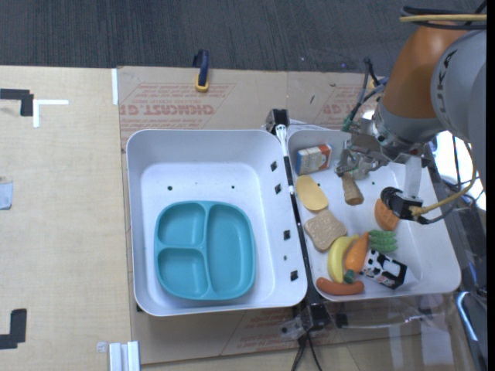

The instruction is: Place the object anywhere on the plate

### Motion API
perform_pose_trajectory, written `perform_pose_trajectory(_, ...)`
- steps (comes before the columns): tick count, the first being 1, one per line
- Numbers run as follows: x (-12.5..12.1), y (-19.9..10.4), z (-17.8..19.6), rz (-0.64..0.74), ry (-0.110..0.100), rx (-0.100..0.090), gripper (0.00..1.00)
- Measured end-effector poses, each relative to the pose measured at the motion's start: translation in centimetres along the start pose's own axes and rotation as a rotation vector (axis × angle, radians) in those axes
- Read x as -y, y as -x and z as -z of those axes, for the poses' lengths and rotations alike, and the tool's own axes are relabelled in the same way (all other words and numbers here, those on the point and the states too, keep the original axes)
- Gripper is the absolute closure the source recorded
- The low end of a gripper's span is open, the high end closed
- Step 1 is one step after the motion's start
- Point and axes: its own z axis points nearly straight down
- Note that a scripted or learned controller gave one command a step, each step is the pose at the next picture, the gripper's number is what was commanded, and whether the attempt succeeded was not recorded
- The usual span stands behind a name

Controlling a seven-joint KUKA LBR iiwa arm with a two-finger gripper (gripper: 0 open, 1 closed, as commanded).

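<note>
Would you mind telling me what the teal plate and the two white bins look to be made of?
The teal plate looks like moulded plastic, matte to satin: uniform colour, rounded edges, three smooth compartments. The left bin and right bin look like thin, glossy formed plastic, judging by soft highlights and rounded rims, though coated metal cannot be ruled out.

Single fixed overhead camera, slanted downward, both bins (135, 207) framed (arm (433, 76) entering right)

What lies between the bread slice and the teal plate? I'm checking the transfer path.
In the camera view, the two bins' adjoining white walls with black clips separate the bread slice from the teal plate; otherwise bare bin floor.
</note>
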Motion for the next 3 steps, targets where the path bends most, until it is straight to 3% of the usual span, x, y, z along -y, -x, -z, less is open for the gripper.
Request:
perform_pose_trajectory(1, 11.0, -3.8, -0.1, -0.161, -0.003, 0.000, 1.00)
perform_pose_trajectory(2, 14.5, -9.7, 3.2, -0.387, 0.001, -0.001, 1.00)
perform_pose_trajectory(3, 16.1, -16.0, 1.5, -0.638, -0.002, 0.002, 1.00)
